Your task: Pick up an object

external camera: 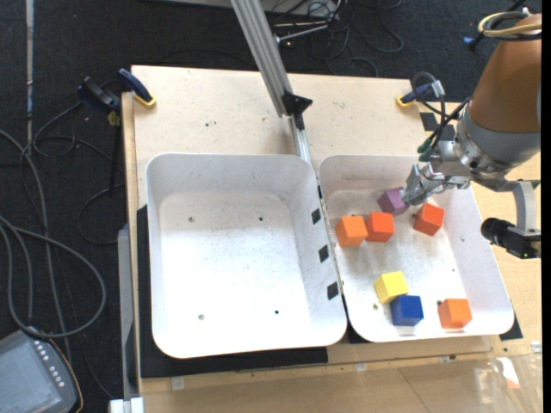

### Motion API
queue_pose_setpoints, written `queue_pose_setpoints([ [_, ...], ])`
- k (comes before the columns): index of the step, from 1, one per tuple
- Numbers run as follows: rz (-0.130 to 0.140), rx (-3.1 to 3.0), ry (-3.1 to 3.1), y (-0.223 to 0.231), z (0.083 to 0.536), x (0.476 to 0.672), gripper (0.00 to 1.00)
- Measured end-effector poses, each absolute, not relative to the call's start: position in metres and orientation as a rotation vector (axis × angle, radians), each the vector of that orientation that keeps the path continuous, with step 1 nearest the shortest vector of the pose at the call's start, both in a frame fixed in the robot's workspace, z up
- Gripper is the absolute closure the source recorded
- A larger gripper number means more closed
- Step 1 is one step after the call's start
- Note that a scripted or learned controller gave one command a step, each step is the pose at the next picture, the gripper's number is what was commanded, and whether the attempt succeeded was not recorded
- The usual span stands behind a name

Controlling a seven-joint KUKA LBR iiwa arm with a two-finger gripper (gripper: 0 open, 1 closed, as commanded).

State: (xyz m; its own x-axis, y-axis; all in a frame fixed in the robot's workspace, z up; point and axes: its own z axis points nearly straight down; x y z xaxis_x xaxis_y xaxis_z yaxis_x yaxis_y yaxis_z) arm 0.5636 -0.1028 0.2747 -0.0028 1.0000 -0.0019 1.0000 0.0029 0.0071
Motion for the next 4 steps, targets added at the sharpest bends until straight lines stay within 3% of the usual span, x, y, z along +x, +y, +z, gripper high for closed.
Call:
queue_pose_setpoints([
  [1, 0.001, 2.217, 2.222, -0.103, 0.282, 0.564, 1.0],
  [4, 0.001, 2.215, 2.231, 0.047, 0.264, 0.541, 1.0],
])
